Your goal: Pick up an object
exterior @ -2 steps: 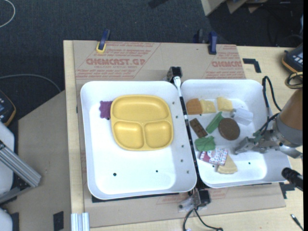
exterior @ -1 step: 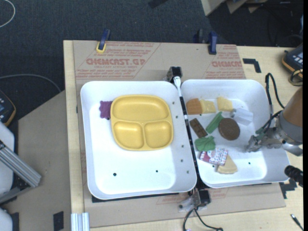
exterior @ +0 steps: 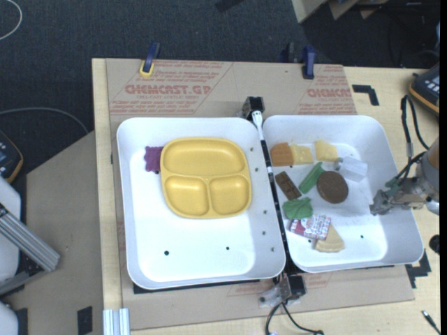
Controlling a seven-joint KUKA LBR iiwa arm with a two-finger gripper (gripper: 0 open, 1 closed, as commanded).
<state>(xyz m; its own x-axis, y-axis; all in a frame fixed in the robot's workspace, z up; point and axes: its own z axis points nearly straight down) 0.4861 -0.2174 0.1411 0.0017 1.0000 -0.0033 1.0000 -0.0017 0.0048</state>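
Dark carpet surrounds a plywood bench (exterior: 209, 82) stamped with red lettering, two white bins side by side on top. Nearest the camera, cables trail off the bench's front edge. Moving up into the right bin (exterior: 370, 250), the clutter starts: a pale wedge (exterior: 330, 241) that looks like toy cheese, just beside a small red-and-white printed packet (exterior: 312, 226). Above those, a green leaf-shaped piece (exterior: 297, 207), a brown bar (exterior: 286, 185), a long green pod (exterior: 311, 178) and a dark brown disc (exterior: 332, 187), all crowded near the bin's left half. Further back, an orange-brown block (exterior: 281, 154), a pale yellow one (exterior: 302, 155) and a brighter yellow one (exterior: 325, 150) sit in a row, with a clear crumpled bit (exterior: 351, 167) beside them. The pile is loose and jumbled, which suits random grasp attempts.

Over at the bin's right side, the gripper (exterior: 383, 202) is low above bare floor, well apart from the toys; nothing sits in it, and whether it is parted or closed I can't tell. I'd say the pick has not yet begun.

Left bin (exterior: 140, 208): a yellow divided tray (exterior: 206, 176) upside-right, a purple scrap (exterior: 152, 158) tucked against its left rim. Beyond, blue and yellow clamps (exterior: 148, 63) pin the board's far edge.
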